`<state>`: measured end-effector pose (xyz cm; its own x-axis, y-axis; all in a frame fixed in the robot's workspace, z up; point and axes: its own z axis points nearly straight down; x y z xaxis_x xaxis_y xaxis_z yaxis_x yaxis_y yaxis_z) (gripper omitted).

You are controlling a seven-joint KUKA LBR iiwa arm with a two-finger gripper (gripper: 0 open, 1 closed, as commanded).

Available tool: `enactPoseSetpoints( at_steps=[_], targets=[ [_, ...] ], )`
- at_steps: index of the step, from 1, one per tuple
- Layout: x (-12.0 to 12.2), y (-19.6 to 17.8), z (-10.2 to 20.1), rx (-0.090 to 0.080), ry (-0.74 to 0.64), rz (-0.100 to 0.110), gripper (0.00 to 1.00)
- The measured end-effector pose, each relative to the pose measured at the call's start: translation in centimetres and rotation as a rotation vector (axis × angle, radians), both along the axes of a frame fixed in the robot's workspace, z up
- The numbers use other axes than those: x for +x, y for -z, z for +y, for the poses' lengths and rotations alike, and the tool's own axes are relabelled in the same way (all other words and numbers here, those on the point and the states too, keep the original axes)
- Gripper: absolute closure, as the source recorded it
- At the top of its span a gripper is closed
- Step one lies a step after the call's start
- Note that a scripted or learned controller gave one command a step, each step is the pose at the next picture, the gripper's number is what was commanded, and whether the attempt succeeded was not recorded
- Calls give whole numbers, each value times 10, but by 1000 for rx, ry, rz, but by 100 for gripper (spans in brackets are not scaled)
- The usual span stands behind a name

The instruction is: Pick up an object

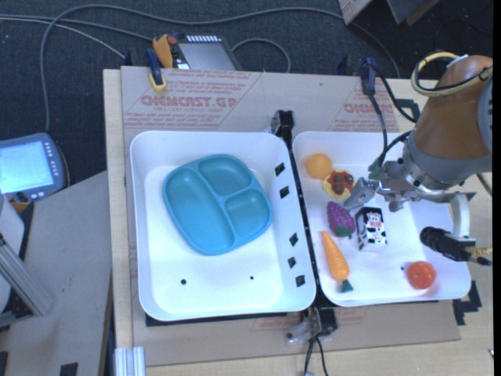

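Observation:
The right bin (446, 288) holds several toys: an orange ball (318, 165), a yellow and red piece (337, 182), a purple bunch of grapes (340, 218), a black and white cow (373, 229), a carrot (336, 258) and a red tomato (421, 274). My gripper (377, 200) hangs low over the middle of this bin, just behind the cow and to the right of the grapes. Nothing is seen held in it. The arm's grey body covers the bin's far right part.
A blue divided plate (218, 202) lies in the left bin (156, 272). A black divider with clips (291, 202) runs between the bins. Black cables (382, 124) hang over the right bin's back edge. A black part (445, 243) juts out at the right.

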<state>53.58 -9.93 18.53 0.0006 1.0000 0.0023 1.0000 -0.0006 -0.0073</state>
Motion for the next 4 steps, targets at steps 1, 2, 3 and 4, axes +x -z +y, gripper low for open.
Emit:
enactPoseSetpoints(
  at_steps=[1,2,3,4],
  targets=[
    [-2,51,-10,0,1,0,0],
    [3,77,-12,-7,1,-25,0],
    [7,65,-9,-4,-1,-33,100],
    [5,2,-14,-3,-1,-14,100]
  ],
)
